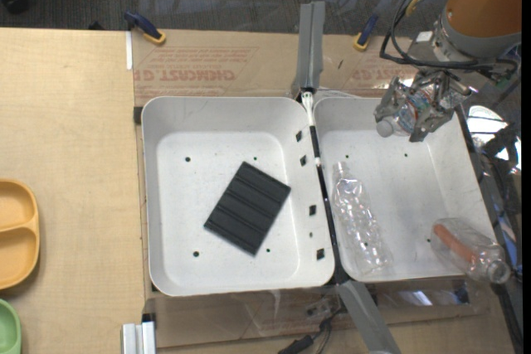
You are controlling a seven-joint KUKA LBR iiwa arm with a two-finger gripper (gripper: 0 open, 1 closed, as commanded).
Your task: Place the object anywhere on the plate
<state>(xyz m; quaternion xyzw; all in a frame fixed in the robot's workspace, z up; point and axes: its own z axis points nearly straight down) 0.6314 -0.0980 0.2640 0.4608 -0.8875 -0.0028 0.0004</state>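
Note:
A black ribbed rectangular plate lies flat and turned at an angle in the left bin. In the right bin, a crumpled clear plastic bottle lies along the left wall. A second clear bottle with something orange-red inside lies at the near right corner. My gripper hangs over the far part of the right bin, well apart from both bottles and far to the right of the plate. I see nothing held in it.
A grey divider runs between the bins at the back. An orange divided dish and a green one sit on the wooden bench at far left. Cables loop beside the arm.

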